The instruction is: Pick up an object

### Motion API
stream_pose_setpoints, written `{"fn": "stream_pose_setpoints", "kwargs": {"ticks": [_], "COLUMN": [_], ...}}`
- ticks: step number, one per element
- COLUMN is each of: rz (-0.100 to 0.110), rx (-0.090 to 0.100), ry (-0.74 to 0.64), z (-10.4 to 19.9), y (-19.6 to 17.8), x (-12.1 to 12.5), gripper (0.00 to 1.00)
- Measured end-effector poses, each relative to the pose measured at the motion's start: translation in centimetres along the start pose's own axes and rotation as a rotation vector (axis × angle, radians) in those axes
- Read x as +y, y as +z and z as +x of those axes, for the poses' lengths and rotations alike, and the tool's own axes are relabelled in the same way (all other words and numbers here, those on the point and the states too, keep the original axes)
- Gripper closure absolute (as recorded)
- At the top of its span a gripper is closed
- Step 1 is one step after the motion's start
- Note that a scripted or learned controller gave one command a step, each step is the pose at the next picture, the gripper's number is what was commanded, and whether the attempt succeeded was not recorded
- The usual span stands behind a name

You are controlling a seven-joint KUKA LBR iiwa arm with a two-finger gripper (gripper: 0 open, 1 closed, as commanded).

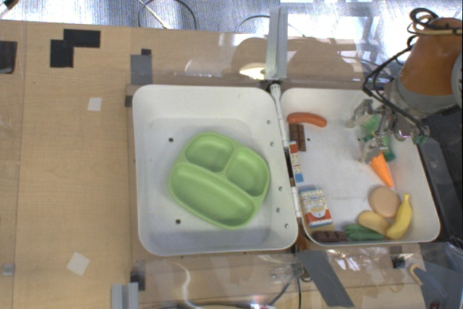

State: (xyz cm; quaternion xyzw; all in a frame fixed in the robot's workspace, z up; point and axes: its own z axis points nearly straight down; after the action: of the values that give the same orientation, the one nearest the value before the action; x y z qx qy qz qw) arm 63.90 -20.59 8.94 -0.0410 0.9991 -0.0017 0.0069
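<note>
On the tabletop [65, 177], the left bin [148, 224] held a green divided plate [219, 178], the right bin [340, 177] held a sausage [307, 119], box [315, 205], carrot [383, 170] and banana [400, 218], unlifted, the gripper [376, 132] poised above the carrot, finger state indiscernible.

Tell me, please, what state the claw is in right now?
Claw: low in the right bin, just above the carrot; open or shut cannot be told.
</note>
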Motion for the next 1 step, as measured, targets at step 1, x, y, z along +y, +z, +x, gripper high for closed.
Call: {"fn": "stream_pose_setpoints", "kwargs": {"ticks": [1], "rz": [-0.002], "rx": [0.003], "ry": [0.144], "z": [3.35], "y": [0.06], "x": [1.34], "gripper": [0.00]}}
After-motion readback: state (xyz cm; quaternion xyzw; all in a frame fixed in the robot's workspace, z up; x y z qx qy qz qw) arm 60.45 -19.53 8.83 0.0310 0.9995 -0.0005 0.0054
